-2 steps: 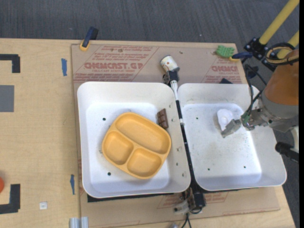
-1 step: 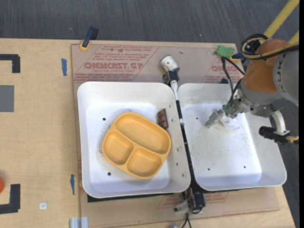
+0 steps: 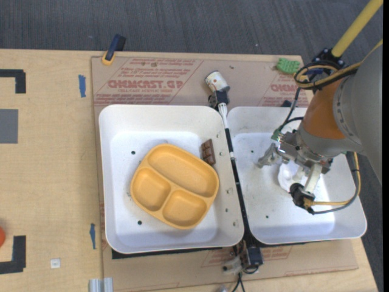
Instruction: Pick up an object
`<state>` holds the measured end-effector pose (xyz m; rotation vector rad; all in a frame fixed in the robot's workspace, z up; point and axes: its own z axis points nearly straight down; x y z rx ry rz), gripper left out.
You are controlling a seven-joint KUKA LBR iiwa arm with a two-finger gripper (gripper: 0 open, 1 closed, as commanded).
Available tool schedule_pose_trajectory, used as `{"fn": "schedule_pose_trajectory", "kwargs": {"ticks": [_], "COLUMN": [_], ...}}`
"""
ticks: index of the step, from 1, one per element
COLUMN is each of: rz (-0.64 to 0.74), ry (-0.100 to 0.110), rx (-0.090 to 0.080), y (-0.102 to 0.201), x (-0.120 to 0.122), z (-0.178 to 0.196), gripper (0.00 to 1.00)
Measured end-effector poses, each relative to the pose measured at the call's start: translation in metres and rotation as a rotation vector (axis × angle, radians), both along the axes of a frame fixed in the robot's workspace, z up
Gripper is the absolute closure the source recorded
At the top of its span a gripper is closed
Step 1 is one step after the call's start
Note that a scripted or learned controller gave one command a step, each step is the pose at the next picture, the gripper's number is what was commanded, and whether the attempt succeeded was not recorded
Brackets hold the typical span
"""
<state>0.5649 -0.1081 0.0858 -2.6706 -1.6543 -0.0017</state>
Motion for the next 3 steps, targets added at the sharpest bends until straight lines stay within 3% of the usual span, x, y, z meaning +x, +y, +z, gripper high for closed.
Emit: {"fn": "schedule_pose_trajectory", "kwargs": {"ticks": [1,2,3], "rz": [0.39,0.331,-0.34], "ry": [-0.002,-0.001,0.0], "rx": [-0.003,0.002,0.007], "y": [-0.01,-0.073,-0.081], "x": [0.042,0.051,0.043], "z": [0.0,0.0,0.0], "gripper": [0.0,0.0,0.0]}}
